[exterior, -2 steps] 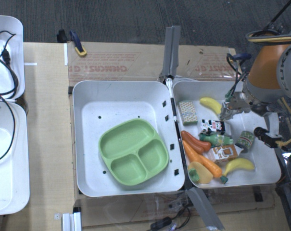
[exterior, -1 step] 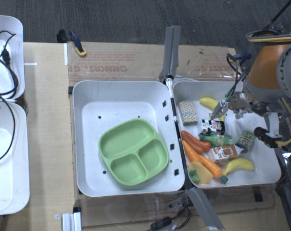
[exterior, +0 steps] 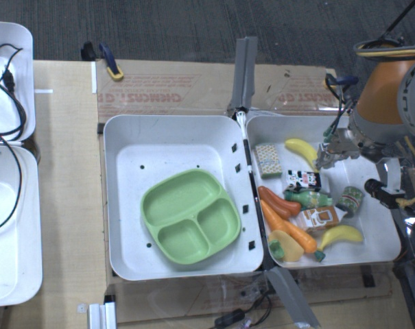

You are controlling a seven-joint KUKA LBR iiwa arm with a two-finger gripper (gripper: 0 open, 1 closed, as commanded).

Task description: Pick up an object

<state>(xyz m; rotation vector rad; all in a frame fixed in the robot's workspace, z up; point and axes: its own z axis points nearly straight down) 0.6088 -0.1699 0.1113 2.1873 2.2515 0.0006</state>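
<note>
Lying in the right bin point(exterior: 392, 249), far half, the yellow banana point(exterior: 302, 150) is the item nearest the gripper point(exterior: 328, 155): it sits just left of the tool, near touching in this view, long axis running diagonal from far-left to near-right, curved. Gripper hangs low over the bin beside the banana's right end; whether it's open or closed can't be told from this angle, and nothing is seen held. Arm point(exterior: 389, 94) enters from the right w/ orange band above the wrist. Judgement: pickup not yet made; any grab of that banana needs a short shift left and a wrist turn so the closing line crosses the fruit's long axis. Other contents, close-packed: sponge-like pad point(exterior: 267, 159) left of the banana, black-and-white carton point(exterior: 302, 179) just below it, green bottle point(exterior: 310, 199), small can point(exterior: 350, 199), brown carton point(exterior: 319, 218), two carrots point(exterior: 286, 218), second banana point(exterior: 341, 235) near the front wall, pear-like fruit point(exterior: 287, 247) at front-left. Risk: clutter below may get nudged. Left bin point(exterior: 125, 184) holds a green divided plate point(exterior: 190, 215). Bench point(exterior: 63, 149) is light wood, w/ red-printed cardboard point(exterior: 159, 88) behind the bins; dark floor point(exterior: 193, 12) beyond; white units w/ black cables point(exterior: 1, 88) at far left.
</note>
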